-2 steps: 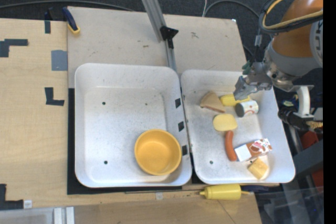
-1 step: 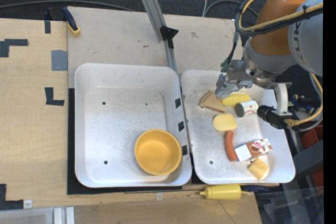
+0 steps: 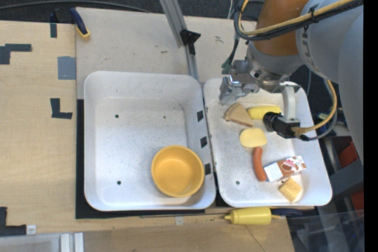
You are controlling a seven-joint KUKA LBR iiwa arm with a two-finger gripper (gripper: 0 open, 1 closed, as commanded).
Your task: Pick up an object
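Even, fairly bright light falls from overhead; my arm (image 3: 307, 20) throws only a soft shadow over the top of the right bin (image 3: 313, 186). Both white bins look nearly washed out, with mild glare on my orange band (image 3: 286, 6). Focus is a little soft throughout.

End effector (image 3: 231, 90) low, arm bent

The 2 bins (image 3: 97, 127) are white with faint dark speckles. The bowl (image 3: 177, 170) is yellow-orange. In the right bin lie a tan wedge (image 3: 238, 115), a yellow banana (image 3: 263, 111), a pale yellow disc (image 3: 253, 138), a red-orange sausage (image 3: 259, 163) and a red-and-white carton (image 3: 284, 167).
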